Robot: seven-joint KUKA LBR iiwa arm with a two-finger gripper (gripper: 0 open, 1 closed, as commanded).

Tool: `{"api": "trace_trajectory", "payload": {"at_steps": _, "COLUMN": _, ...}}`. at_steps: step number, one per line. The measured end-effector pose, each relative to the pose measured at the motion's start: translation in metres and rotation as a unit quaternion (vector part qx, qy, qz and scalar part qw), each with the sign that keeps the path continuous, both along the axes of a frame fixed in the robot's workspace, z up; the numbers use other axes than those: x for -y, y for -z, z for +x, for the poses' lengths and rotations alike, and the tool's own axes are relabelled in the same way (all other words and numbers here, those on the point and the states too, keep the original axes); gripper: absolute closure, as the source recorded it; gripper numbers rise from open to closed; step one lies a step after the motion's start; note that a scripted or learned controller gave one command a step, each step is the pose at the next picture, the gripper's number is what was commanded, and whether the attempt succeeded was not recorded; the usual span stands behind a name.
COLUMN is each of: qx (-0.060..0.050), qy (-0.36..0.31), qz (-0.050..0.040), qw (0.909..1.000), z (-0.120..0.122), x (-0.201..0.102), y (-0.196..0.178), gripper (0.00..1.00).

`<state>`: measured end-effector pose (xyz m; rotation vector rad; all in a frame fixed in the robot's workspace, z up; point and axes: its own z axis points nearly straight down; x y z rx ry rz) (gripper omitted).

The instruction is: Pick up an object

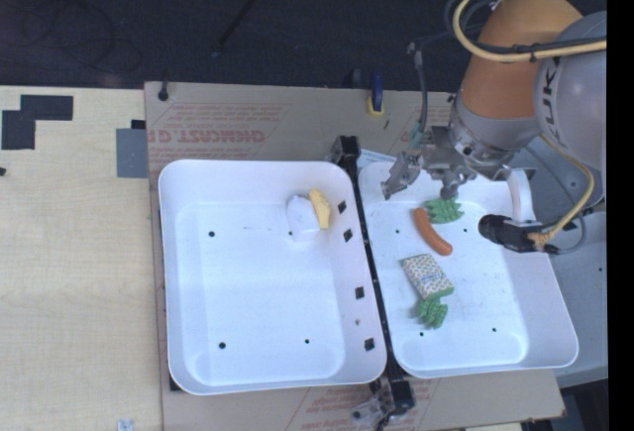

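Gripper (426,179): jaws apart, holding nothing, over right bin (535,345).
Beneath: orange sausage (432,231), green piece (445,211).
Nearby: patterned block (426,275).
Left bin (188,320): yellow piece (319,207).

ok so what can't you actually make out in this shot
- Gripper: open, but whether its tips touch the right bin floor can't be judged from this slanted view.
- Upper green piece: partly covered by a gripper finger, shape unclear.
- Lower green piece: tucked partly under the patterned block.
- White thing beside the yellow piece in the left bin: white on white, too blurred to identify.
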<state>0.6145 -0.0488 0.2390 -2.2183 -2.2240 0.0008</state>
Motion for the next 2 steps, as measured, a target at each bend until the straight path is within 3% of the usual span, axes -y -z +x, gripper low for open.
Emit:
{"api": "trace_trajectory", "payload": {"at_steps": 1, "qx": -0.002, "qy": 0.000, "qz": 0.0000, "qw": 1.0000, "z": -0.0020, "x": 0.0015, "y": -0.0108, "gripper": 1.00}}
{"api": "trace_trajectory", "payload": {"at_steps": 2, "qx": -0.003, "qy": 0.000, "qz": -0.0001, "qw": 1.0000, "z": -0.0021, "x": 0.0030, "y": -0.0203, "gripper": 1.00}}
